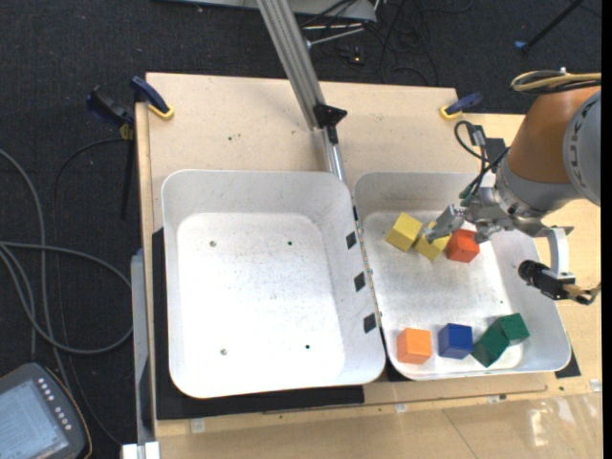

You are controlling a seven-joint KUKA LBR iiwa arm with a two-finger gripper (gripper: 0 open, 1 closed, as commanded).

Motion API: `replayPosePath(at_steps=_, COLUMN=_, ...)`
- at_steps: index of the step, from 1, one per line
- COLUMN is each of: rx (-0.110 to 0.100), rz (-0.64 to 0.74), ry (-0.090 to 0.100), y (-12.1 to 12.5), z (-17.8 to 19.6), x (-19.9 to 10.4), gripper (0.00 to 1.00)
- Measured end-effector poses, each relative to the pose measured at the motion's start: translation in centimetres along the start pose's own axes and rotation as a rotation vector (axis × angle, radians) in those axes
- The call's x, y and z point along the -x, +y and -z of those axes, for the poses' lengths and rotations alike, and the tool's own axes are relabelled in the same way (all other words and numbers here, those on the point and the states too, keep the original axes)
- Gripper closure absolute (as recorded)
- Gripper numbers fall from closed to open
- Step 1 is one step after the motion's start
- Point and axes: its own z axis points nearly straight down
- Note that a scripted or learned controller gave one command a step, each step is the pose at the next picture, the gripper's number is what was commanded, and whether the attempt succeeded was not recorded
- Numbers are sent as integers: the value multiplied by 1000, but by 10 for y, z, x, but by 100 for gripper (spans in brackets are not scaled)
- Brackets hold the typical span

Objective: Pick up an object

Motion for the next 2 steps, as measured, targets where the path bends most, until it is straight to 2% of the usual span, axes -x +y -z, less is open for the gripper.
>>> replayPosePath(at_steps=1, rx=4, rz=-1, ry=-2, y=1, z=10, x=1, gripper=100)
replayPosePath(at_steps=2, rx=-10, rz=2, ry=3, y=5, z=74, x=0, gripper=100)
